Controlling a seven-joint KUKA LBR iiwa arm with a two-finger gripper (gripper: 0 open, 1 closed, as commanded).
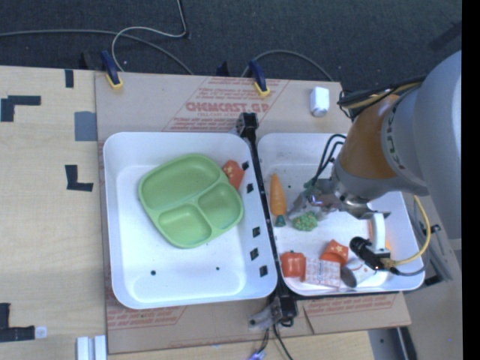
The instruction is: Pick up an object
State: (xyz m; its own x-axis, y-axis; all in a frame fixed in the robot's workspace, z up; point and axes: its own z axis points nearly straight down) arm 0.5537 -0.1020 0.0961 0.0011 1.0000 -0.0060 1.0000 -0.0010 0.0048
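- The arm [405, 148] reaches in from the right and bends down over the right bin [289, 150], which suggests the program is aiming at the pile of small things there, not at the left bin [120, 201]
- The pincer [313, 199] sits low over the middle of the right bin, just above and beside a small green broccoli-like piece [304, 221]; I judge that piece to be the likeliest target, since the tip is right at its upper edge
- Whether the pincer is spread or closed I cannot tell: its tip is a dark, blurred shape against the bin floor, and nothing shows clearly as gripped
- The broccoli piece lies on the bin floor near the centre divider, looking pale green, lumpy and rounded, small beside the other toys
- An orange carrot [277, 193] lies lengthwise just beside the divider, close to the green piece but apart from it
- Toward the near edge of the right bin sit a red pepper-like toy [292, 263], an orange-red piece [334, 252] and a flat pale packet [322, 276], crowded together, so a grasp there would likely be harder
- In the left bin a green divided plate [191, 199] lies tilted, with a small red item [234, 173] touching its upper right rim
- Both bins rest on a cardboard sheet [217, 103] clamped to the worktop [45, 201], probably to keep them from sliding
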